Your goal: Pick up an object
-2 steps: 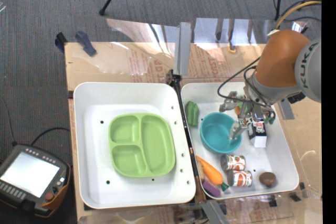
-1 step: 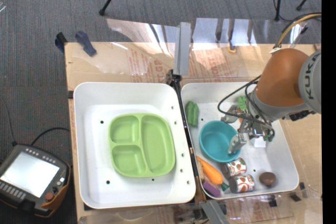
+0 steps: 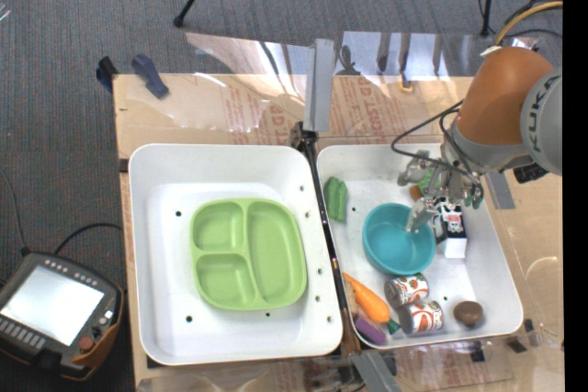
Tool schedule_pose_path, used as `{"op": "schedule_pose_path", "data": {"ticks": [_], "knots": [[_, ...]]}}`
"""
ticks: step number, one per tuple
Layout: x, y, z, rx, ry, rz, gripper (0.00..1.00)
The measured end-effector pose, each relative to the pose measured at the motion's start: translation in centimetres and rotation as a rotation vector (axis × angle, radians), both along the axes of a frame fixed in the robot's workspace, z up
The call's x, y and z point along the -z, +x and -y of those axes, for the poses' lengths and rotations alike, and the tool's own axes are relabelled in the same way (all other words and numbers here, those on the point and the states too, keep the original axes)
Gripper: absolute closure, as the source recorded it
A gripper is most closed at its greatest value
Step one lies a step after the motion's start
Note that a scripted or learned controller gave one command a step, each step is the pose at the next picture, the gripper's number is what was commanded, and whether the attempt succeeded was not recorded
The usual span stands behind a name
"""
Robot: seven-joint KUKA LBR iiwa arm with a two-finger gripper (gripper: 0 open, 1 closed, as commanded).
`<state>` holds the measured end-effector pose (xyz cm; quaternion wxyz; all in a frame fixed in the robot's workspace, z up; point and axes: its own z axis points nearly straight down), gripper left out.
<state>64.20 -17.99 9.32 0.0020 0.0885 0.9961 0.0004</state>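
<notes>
The gripper [image 3: 432, 197] hangs with fingers apart above the round teal plastic bowl [image 3: 395, 240]; a small white-and-black carton [image 3: 452, 228] (label unreadable) sits just beside them.

I see open floor in the right bin [image 3: 501, 275] along its far wall. The teal bowl [image 3: 397, 239] fills its middle, cans [image 3: 413, 303], carrot [image 3: 366, 294] and brown ball [image 3: 469, 313] crowd the near edge, and a small carton [image 3: 452, 229] blocks the bowl's right.
</notes>
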Motion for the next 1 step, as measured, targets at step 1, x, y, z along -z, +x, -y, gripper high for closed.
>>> {"op": "schedule_pose_path", "data": {"ticks": [1], "knots": [[0.53,-6.14,2.75,0.084,0.0,-0.003,0.0]]}}
